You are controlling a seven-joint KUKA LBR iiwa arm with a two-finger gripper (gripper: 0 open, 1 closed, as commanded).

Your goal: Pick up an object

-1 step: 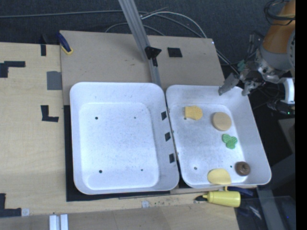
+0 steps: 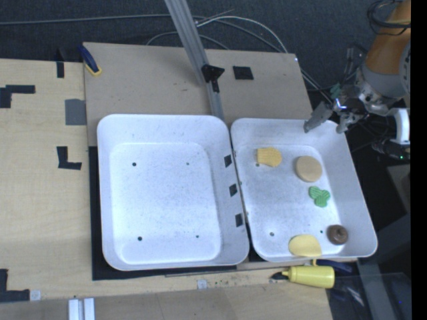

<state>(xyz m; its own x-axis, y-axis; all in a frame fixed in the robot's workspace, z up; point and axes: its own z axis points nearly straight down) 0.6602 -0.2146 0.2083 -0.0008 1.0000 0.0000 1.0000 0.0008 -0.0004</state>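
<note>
The claw [image 2: 328, 119] hangs over the far right corner of the right bin [image 2: 288, 133], at the end of the grey arm [image 2: 387, 59] that comes in from the right. Its two fingers stand spread apart with nothing between them, so it is released and holds no object.

All the loose things lie in the right bin. A yellow piece [image 2: 269, 157] sits near the bin's far left part, with a round tan disc [image 2: 309, 169] just beside it to the right. A small green item [image 2: 319, 196] lies below the disc, near the right wall. At the near end a yellow lump [image 2: 305, 245] and a small brown round thing [image 2: 337, 234], possibly a little doughnut, rest close together.

The left bin [image 2: 160, 127] sits beside it on the table [image 2: 40, 199]. A yellow-handled tool [image 2: 311, 276] lies on the table just in front of the right bin.
</note>
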